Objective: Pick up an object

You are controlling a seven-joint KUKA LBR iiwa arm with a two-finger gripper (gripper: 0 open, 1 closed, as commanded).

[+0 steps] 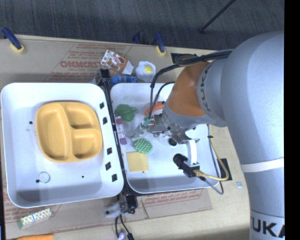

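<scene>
My gripper (pixel 146 125) reaches into the right bin (pixel 162 179) from the right, low over its middle. Just left of it lie a green leafy piece (pixel 125 112), a green round mesh thing (pixel 143 145) and a slim purple stick (pixel 120 130) along the bin's left wall. A pale yellow square (pixel 137 161) lies at the front of that bin. An orange thing (pixel 157 105) peeks out behind the wrist. The arm hides the bin's right half.
The left bin (pixel 20 184) holds a yellow divided tray (pixel 70 131). Behind the bins on the cardboard lie a patterned packet (pixel 112 60), a blue thing (pixel 124 78) and a white and yellow cup (pixel 146 70). A wrapped piece (pixel 35 217) lies at the front left.
</scene>
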